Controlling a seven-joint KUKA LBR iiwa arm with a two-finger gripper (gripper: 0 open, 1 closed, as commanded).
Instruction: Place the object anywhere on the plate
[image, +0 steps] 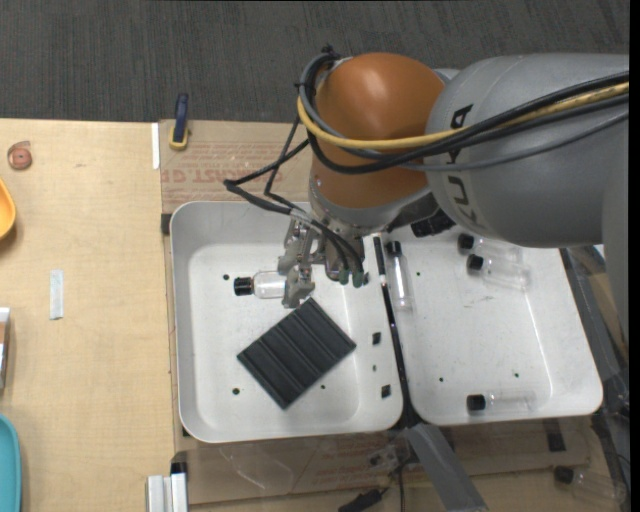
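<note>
Over left bin (200, 400), gripper (297, 285) at clear vial (262, 286), grip state impossible to tell; vial not yet on dark ridged plate (297, 352).

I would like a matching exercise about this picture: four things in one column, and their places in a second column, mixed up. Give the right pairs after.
Things:
1. dark ribbed plate
2. clear vial with black cap, by the hand
3. blue clamp
4. orange band of the arm

Places:
A. on the far edge of the cardboard, beyond the bins
B. lying flat and turned at an angle in the left bin
C. above the wrist, over the gap between the two bins
D. in the left bin, farther back than the plate

Pairs: 1-B, 2-D, 3-A, 4-C
</note>
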